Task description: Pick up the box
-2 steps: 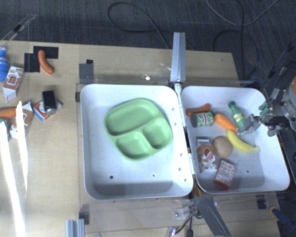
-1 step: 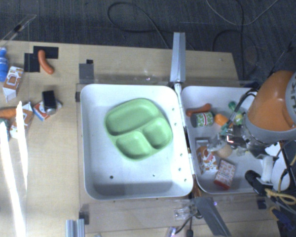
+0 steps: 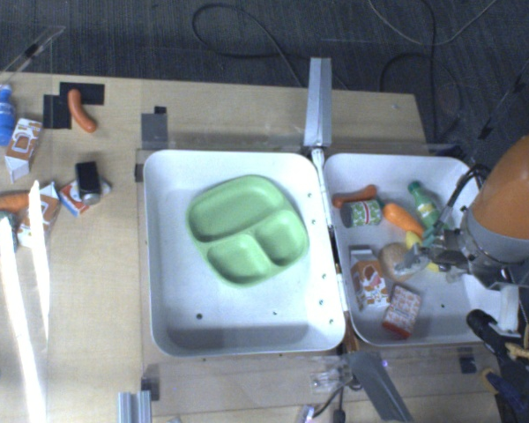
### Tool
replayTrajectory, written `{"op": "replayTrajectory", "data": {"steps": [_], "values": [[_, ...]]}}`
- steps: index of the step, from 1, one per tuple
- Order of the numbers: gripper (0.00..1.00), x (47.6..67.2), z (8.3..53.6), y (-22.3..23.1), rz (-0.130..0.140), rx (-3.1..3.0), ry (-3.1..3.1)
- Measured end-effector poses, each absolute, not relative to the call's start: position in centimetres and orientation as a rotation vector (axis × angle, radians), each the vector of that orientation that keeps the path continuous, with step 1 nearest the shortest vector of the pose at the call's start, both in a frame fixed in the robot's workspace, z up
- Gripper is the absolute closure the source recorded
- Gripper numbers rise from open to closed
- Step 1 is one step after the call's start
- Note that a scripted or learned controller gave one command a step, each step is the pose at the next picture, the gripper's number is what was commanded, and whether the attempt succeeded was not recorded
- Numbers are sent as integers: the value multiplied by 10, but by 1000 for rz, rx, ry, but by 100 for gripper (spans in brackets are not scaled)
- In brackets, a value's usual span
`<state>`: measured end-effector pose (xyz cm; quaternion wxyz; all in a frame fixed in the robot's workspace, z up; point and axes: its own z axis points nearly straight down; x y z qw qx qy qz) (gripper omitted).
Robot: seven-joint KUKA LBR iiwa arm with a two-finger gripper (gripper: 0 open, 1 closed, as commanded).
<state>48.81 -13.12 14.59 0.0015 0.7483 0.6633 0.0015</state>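
While the arm (image 3: 511, 210) reaches in from the right over the right bin (image 3: 450, 167), its gripper (image 3: 420, 256) sits low near the middle of that bin, beside a tan rounded object (image 3: 393, 256). Jaw state: cannot tell, the tips blur into the clutter around them.

Box (image 3: 402, 311), red and white, lies flat near the front wall of the right bin, below and slightly left of the gripper, apart from it. Just beside it to the left lies a second printed carton (image 3: 368, 285), brown and white.

Farther back in the same bin: a small can (image 3: 363, 212) with a red and green label, a red sausage-shaped toy (image 3: 356, 196) touching it at the back, an orange carrot (image 3: 402, 218) and a green bottle (image 3: 424, 203).

Left bin (image 3: 167, 263) holds a green divided plate (image 3: 246, 229), three compartments, roughly centred.

Loose items lie on the bench (image 3: 88, 324) well to the left of both bins.
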Motion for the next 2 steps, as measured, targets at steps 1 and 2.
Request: {"op": "replayTrajectory", "data": {"steps": [1,2], "values": [[0,496,113,-98,12,1931,2422],[0,499,99,-108,10,1374,2771]]}}
